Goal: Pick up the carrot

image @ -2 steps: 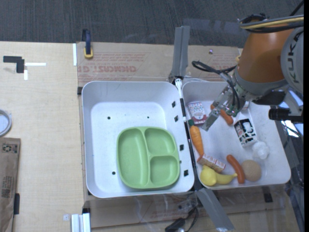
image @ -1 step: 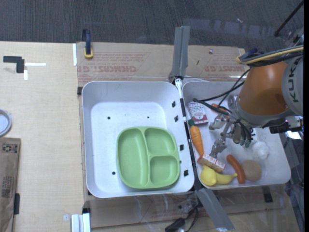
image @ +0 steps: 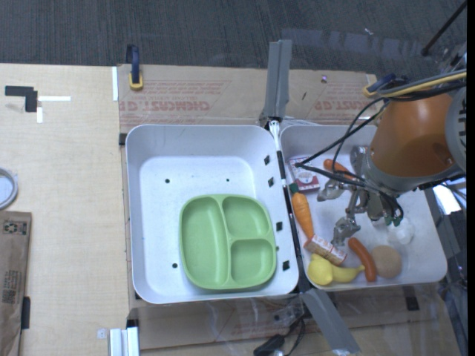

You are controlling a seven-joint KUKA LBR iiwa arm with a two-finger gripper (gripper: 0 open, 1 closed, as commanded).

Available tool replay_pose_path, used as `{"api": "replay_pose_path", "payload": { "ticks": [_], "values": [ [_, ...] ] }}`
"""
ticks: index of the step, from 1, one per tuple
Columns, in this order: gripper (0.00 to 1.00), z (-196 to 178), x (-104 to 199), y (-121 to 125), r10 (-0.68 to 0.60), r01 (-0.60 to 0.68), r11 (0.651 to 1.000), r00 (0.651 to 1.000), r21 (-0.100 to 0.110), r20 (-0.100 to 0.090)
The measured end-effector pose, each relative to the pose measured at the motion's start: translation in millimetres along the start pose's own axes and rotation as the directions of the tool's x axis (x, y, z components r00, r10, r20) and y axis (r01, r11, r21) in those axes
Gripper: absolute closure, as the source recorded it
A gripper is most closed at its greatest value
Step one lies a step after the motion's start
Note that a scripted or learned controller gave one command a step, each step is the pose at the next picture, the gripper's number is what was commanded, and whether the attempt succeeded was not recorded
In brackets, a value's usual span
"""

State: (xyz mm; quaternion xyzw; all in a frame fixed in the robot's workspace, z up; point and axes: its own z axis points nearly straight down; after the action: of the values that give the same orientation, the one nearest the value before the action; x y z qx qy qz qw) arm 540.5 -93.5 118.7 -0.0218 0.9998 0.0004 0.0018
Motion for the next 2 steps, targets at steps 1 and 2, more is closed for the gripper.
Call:
{"api": "replay_pose_path", "payload": {
  "ticks": [1,2],
  "values": [
    [0.00,21.2,-57.6,-2.8,-0.072,0.072,0.997,0.997,0.002,0.004],
    [1.00,8.2,-62.6,-3.0,-0.065,0.065,0.998,0.998,0.002,0.025]
  ]
}}
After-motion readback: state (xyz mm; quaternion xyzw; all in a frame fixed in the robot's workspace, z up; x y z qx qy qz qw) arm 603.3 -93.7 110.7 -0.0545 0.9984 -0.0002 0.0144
